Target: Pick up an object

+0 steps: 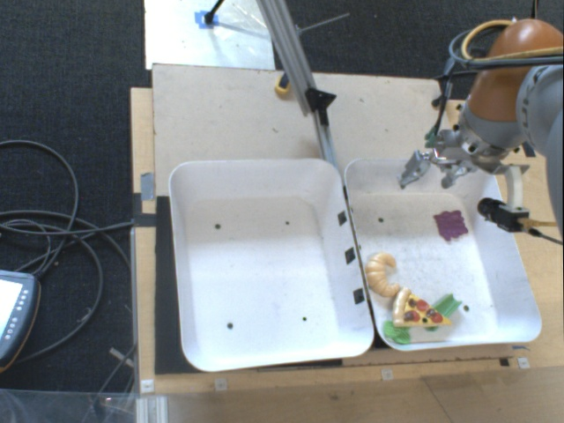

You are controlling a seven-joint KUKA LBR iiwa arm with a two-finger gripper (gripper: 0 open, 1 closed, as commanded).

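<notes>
- Grey arm reaches from the right; its gripper [433,173] hovers over the right bin's [511,276] far edge, fingers apart, holding nothing.
- Flat purple piece [451,226] lies below the gripper in that bin.

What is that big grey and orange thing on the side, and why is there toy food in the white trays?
That is a robot arm. A camera above the bench looks down on it, and the arm reaches in from the right. At its end is a gripper, a metal hand with two fingers. They are spread apart, with nothing between them, above the far edge of the right bin. In that bin lie a purple piece, a croissant, a pizza slice and something green under the pizza. The left bin sits beside it. The robot's job is to pick one thing up, and it has not grabbed anything yet.
</notes>
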